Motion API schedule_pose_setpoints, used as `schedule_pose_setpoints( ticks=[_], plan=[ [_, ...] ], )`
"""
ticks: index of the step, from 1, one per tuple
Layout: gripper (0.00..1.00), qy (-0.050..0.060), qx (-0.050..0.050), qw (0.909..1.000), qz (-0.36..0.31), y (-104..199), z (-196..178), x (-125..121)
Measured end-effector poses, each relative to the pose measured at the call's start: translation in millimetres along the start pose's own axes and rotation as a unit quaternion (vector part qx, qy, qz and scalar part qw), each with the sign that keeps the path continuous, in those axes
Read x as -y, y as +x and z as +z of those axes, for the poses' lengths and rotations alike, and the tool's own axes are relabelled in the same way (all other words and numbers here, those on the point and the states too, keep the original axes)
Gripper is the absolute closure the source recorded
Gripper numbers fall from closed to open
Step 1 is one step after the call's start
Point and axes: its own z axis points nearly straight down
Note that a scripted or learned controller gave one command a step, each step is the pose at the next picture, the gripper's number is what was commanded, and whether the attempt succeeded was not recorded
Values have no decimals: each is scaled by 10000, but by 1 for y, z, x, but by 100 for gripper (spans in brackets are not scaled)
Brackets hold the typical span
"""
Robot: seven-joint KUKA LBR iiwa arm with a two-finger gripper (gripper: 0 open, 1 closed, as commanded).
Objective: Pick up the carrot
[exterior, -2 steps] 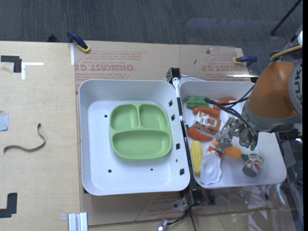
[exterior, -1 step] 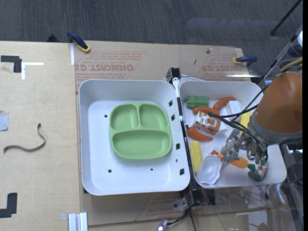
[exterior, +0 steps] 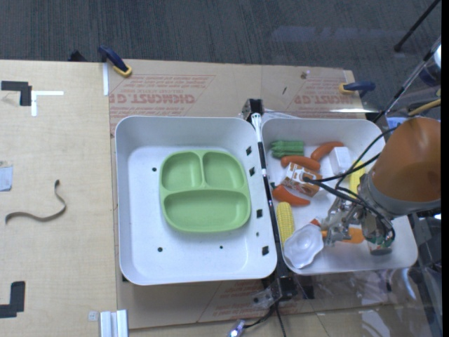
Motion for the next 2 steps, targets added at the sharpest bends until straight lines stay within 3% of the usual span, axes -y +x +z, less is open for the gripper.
schedule_pose_setpoints(
  ticks=[1,2],
  plan=[
    [0,28,-5,10000,11,1,1,4],
    [0,46,4,9948,1014,-31,2,-5]
  ],
)
